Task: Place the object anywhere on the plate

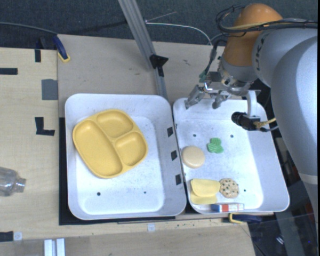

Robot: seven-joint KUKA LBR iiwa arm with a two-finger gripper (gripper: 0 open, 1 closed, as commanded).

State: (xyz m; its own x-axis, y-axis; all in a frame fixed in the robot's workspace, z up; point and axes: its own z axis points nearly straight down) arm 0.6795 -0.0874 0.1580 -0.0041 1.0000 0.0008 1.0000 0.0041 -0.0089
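A yellow three-compartment plate (110, 142) lies in the left bin (117, 204) with nothing on it. The right bin (261, 159) holds a small green piece (215, 145), a round beige bun (193, 157), a yellow block (204, 190) and a chocolate-chip cookie (229, 187). My gripper (205, 99) hangs over the far left corner of the right bin, above and behind the green piece. It is open, and nothing sits between its fingers.
A slanted metal pole (138, 31) runs down to the gap between the bins. A clear bottle (4, 181) lies on the bench at far left. A black fitting (244, 120) juts over the right bin's far side. A small red-and-blue item (225, 207) lies at the right bin's front rim.
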